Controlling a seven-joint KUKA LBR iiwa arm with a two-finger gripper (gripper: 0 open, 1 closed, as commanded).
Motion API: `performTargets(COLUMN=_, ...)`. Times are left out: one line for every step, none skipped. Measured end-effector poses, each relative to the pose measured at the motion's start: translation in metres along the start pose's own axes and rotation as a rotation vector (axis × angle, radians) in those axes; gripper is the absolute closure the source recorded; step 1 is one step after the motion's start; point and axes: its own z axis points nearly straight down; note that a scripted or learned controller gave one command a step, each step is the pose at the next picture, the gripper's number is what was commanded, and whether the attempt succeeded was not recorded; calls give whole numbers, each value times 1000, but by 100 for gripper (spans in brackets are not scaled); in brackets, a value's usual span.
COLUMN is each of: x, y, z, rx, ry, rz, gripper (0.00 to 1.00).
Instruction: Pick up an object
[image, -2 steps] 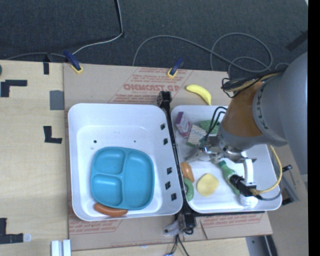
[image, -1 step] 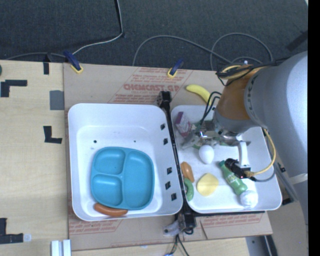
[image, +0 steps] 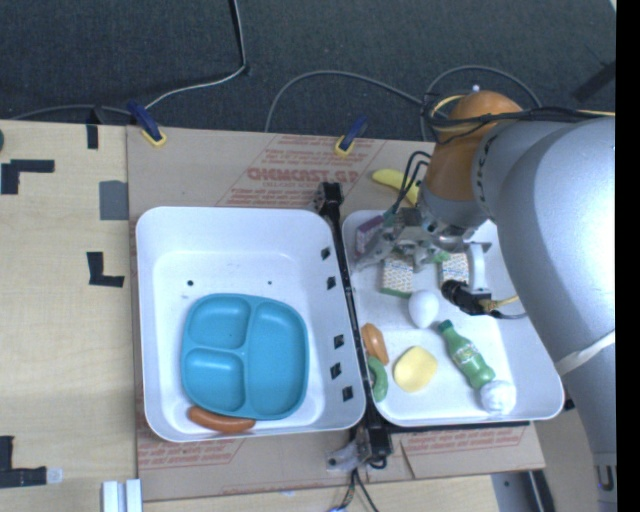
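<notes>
My gripper (image: 427, 272) hangs low over the back part of the right bin (image: 530, 385), open, with its two ribbed fingers (image: 398, 276) apart and only bin floor between them. A white egg (image: 424, 307) lies just in front of the fingertips, not touching them. Nearer the front lie a yellow lemon-like piece (image: 415, 369), a green bottle with a white cap (image: 470, 364), and an orange carrot with a green top (image: 375, 350) along the left wall. A yellow banana (image: 392, 181) shows behind the bin, partly hidden by the wrist.
The left bin (image: 165, 240) holds a blue divided plate (image: 245, 355) and an orange sausage (image: 220, 421) at its front wall. A black divider (image: 340, 290) runs between the bins. The grey arm (image: 560, 230) covers the right bin's back right side.
</notes>
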Motion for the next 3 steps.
performTargets(x=-30, y=-52, z=-2, rx=-23, ry=-5, rz=2, gripper=0)
performTargets(x=-5, y=-19, z=-1, rx=-21, ry=-4, rz=0, gripper=0)
performTargets(x=-6, y=-19, z=-11, rx=-22, ry=-5, rz=-1, gripper=100)
